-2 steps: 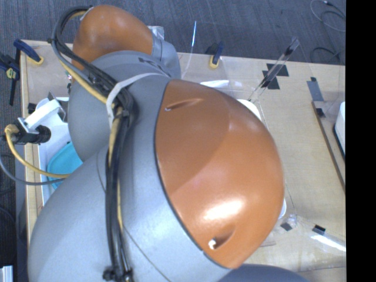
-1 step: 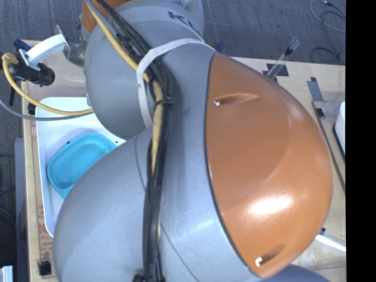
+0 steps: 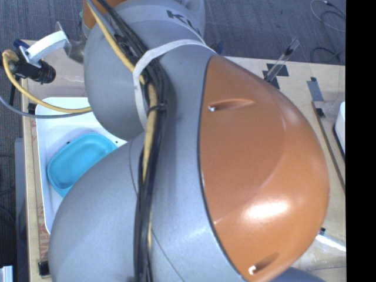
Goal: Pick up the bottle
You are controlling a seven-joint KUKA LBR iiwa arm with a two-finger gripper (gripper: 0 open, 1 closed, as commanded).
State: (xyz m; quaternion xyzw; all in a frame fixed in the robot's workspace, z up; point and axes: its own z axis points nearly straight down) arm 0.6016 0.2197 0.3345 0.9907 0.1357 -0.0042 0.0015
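A: Nearest to us was the grey robot arm (image 3: pixel 111 216) with its glossy orange rounded cover (image 3: pixel 258 175), and it took up most of what we saw. A bundle of black and yellow cables (image 3: pixel 150 134) ran down along its grey housing, held by a white strap (image 3: pixel 144 60).

B: Did we see the claw, or the bottle?

A: We could not tell whether the claw was open or closed. As for the bottle, we could not make one out. At the left we saw part of a shallow white plastic bin (image 3: pixel 44 157), and in it lay a light blue rounded plastic object (image 3: pixel 76 163), partly covered by the arm.

B: And around the bin?

A: The pale wooden bench (image 3: pixel 329 98) showed at the right, with dark grey carpet (image 3: pixel 35 10) beyond it.
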